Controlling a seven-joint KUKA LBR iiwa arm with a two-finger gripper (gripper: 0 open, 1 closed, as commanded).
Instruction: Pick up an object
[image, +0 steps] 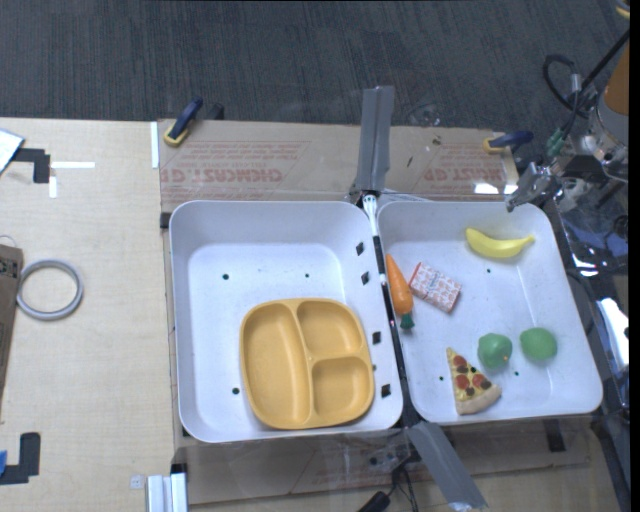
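The right bin (560, 300) holds a yellow banana (497, 243) near its back, an orange carrot (399, 287) along its left wall, and a pink-and-white box (435, 286) beside the carrot. Two green round fruits (494, 349) (538, 344) and a pizza slice (470, 382) lie toward the front. A yellow divided plate (305, 362) sits in the left bin (200, 250). My gripper (527, 188) hangs at the right bin's back right corner, above and to the right of the banana, apart from every object.
A roll of tape (47, 289) lies on the bench at far left. Blue clamps (183, 120) (510, 141) hold the cardboard sheet (270, 165) behind the bins. A grey post (375, 135) rises between the bins. Cables (575, 90) trail by the arm.
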